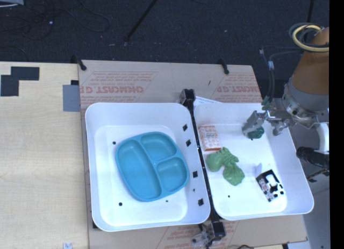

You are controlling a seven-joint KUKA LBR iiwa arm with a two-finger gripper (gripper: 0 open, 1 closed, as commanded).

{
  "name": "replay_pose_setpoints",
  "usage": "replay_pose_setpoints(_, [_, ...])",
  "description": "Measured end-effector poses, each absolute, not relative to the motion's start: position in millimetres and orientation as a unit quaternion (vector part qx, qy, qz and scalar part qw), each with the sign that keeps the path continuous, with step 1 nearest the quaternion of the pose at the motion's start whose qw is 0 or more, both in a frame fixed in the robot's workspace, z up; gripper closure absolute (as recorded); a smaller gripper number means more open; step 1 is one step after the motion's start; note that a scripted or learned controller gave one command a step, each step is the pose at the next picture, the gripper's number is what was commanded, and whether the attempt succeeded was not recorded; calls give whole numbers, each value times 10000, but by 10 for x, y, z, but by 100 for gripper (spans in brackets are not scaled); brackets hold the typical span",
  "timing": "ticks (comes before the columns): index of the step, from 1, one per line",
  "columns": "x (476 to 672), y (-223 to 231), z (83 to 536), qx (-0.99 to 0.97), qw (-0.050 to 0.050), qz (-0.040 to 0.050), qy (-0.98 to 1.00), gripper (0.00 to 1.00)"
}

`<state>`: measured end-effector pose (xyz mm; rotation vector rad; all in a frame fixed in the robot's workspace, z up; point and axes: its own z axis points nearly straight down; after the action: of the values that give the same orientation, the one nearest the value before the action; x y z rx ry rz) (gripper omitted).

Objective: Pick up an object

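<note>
Camera view, looking down: the end effector (262, 124) hangs over the upper right part of the right bin (301, 199). Its two fingers stand slightly apart, with a small dark teal object (256, 133) at the tip of the left one; whether this is gripped or merely touched I cannot tell. Judged step: at the grasp itself, not yet a lift. Next move calls for closing squarely on the piece, then rising straight.

Other candidates in the right bin: a soft, lumpy green toy (226, 165) near the middle, a flat red-and-white packet (209, 137) by the divider, and a small black-and-white block (270, 184) lower right. The left bin (99, 189) holds a smooth blue divided plate (151, 165), hard plastic, three compartments.
</note>
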<state>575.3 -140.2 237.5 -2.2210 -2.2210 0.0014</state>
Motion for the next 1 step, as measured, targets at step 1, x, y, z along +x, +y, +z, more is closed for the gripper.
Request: replay_pose_setpoints(1, [5790,-1433,1752,-7072,31,21,-7070,0])
